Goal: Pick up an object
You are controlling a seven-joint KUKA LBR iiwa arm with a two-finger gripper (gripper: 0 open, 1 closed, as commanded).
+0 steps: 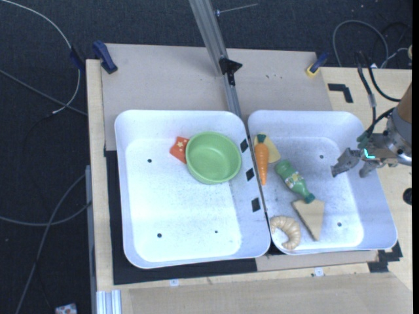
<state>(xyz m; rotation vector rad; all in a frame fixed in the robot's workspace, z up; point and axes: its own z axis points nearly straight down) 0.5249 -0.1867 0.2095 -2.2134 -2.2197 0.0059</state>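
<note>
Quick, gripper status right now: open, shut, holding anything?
Gripper: open, nothing between its fingers, over the right side of the right bin, apart from the green bottle.

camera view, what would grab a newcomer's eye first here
The green bowl in the left bin stands out, with a small orange-red piece at its left edge. In the right bin a carrot and a green bottle lie near the divider, and the gripper hangs over that bin's right side.
</note>
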